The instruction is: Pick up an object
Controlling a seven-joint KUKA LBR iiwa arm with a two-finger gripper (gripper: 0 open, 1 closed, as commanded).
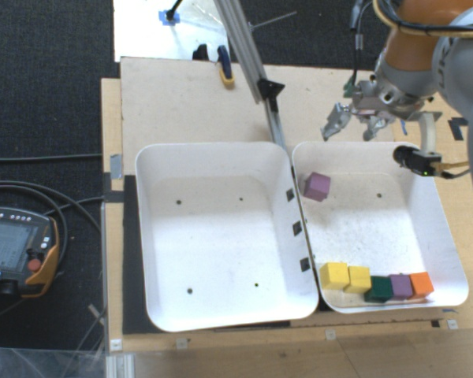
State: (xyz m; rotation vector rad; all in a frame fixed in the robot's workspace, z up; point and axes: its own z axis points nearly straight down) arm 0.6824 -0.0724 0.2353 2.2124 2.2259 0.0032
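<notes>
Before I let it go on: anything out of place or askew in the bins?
Nothing spilled or damaged. One purple cube sits tilted near the right bin's upper left corner, apart from the blocks lined up along its near edge: two yellow, green, purple, orange. The gripper hangs open above the bin's far rim.

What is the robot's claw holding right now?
Nothing. The gripper hangs open above the right bin's far edge, and the purple block lies apart from it.
</notes>
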